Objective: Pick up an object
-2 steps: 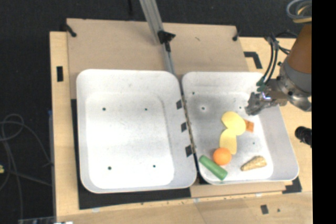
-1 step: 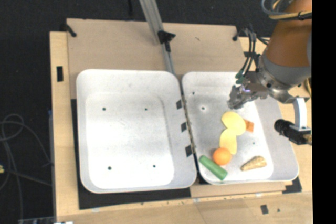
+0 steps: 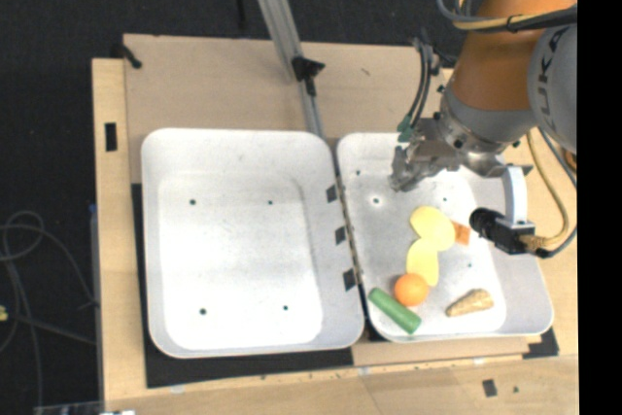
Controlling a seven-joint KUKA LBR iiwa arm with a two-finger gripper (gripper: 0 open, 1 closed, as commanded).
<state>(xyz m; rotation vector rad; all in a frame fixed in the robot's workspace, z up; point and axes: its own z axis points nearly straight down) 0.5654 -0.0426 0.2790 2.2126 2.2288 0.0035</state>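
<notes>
Left bin (image 3: 243, 238) wide open. Right bin (image 3: 374, 209): near half crowded by yellow pieces (image 3: 430, 241), orange ball (image 3: 411, 289), green stick (image 3: 394, 309), tan wedge (image 3: 469, 303); slanted metal pole (image 3: 277, 15) crosses above far counter (image 3: 194, 83)

A robotics lab: a plain wooden counter (image 3: 224, 83) carries two shallow white bins (image 3: 238, 238), a metal pole (image 3: 277, 10) slants overhead, loose cables (image 3: 24, 248) lie on dark floor beside it.
</notes>
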